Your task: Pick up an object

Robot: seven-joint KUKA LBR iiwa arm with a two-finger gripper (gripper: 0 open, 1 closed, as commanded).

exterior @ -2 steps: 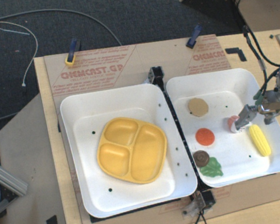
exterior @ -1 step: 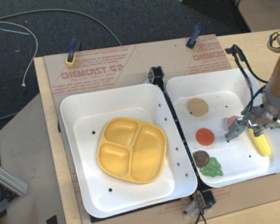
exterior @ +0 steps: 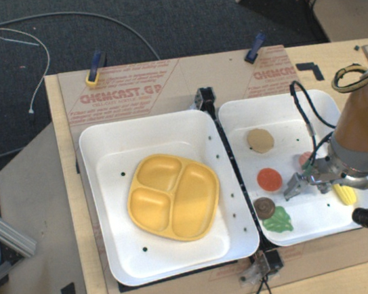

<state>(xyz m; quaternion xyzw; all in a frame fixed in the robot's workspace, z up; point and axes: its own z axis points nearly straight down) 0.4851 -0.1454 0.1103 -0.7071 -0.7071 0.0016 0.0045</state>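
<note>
The gripper (exterior: 298, 184) hangs low in the right bin (exterior: 281, 106), its fingers slightly apart with nothing between them. The nearest thing is the flat red disc (exterior: 269, 179) — it lies just to the left of the fingertips, towards the bin divider. It is round, so no axis matters. A brown disc (exterior: 264, 206) and a green leafy piece (exterior: 277, 221) sit just below it.

You see two blue clamps (exterior: 95, 68) pinning printed cardboard (exterior: 127, 89) to the desk (exterior: 37, 219), beyond it dark carpet (exterior: 151, 17) crossed by cables (exterior: 30, 35).
</note>
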